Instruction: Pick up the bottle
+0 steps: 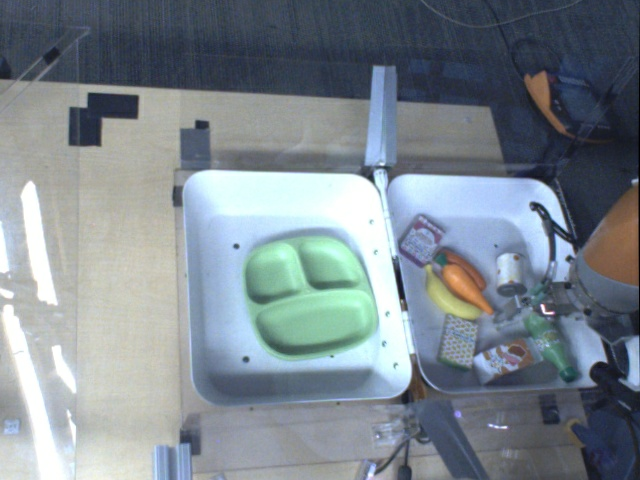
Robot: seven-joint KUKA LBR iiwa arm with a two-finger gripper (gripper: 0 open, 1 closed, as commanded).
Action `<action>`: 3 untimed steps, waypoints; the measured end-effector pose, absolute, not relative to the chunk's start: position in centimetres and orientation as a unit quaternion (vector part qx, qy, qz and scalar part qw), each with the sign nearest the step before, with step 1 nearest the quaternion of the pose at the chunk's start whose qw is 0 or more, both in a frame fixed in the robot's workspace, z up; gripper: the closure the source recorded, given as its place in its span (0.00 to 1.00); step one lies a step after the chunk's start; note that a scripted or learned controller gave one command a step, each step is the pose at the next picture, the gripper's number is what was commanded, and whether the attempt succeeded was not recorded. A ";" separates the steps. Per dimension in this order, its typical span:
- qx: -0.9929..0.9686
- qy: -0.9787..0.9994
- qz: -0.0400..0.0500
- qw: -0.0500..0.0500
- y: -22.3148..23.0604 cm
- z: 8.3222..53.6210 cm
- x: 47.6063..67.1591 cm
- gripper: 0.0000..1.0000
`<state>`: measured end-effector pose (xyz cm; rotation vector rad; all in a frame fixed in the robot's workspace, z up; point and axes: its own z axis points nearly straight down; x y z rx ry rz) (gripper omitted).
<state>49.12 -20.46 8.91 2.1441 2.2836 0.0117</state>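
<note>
A green bottle (555, 350) lies on its side in the right bin (480, 200), near that bin's front right corner, its cap end pointing up-left. My gripper (536, 306) hangs just above the bottle's cap end, at the bin's right wall, reaching in from the right below the arm's orange band (615, 248). Nothing can be seen held in it, and the bottle rests on the bin floor.
The right bin also holds a pink packet (421, 239), a carrot (464, 280), a banana (450, 299), a white cylinder (510, 268), a patterned packet (459, 342) and a small carton (505, 359) touching the bottle. A green divided plate (310, 298) sits in the left bin (215, 268).
</note>
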 end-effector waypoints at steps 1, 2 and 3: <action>0.643 0.766 0.003 0.007 -20.6 8.9 49.2 0.00; 0.583 0.812 0.002 0.006 -20.7 8.9 51.1 0.00; 0.593 0.805 0.003 0.007 -20.6 8.9 49.2 0.00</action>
